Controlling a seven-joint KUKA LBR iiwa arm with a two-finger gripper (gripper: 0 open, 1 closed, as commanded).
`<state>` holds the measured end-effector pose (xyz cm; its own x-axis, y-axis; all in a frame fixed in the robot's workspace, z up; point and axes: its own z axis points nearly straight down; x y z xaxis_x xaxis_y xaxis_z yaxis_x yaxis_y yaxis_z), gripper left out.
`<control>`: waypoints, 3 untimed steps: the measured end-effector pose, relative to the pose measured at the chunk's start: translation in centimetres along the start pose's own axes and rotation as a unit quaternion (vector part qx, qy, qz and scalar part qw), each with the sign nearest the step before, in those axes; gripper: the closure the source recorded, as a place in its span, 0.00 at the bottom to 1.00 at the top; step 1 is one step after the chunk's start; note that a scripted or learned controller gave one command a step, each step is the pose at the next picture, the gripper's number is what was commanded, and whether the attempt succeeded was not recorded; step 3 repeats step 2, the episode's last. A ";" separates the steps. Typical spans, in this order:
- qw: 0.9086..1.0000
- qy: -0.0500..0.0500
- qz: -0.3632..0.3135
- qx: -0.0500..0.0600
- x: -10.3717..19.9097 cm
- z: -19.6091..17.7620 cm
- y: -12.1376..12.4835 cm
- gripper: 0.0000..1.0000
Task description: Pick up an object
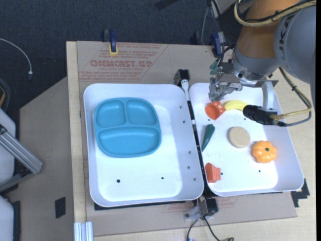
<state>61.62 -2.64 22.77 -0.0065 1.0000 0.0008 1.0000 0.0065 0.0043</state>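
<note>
Hovering over the right bin [288, 177], the gripper [219, 95] sits just above a red piece [214, 110]. A banana [233, 105] lies beside it. Whether the jaws are apart, I cannot tell

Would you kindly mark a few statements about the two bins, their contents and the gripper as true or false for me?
1. The blue divided plate lies in the left bin. True.
2. The small orange pumpkin lies in the left bin. False: it lies in the right bin, near its right side.
3. The gripper is above the far end of the right bin, close to the red-orange piece and the banana. True.
4. The green pepper lies on the blue divided plate. False: it lies in the right bin, near its left wall.
5. The round beige piece sits between the green pepper and the small orange pumpkin. True.
</note>
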 end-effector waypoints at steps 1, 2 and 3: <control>1.000 -0.001 0.001 0.001 4.5 0.8 1.7 1.00; 1.000 0.000 0.001 0.001 9.7 1.6 2.5 1.00; 1.000 0.000 0.001 0.001 9.7 1.6 2.5 1.00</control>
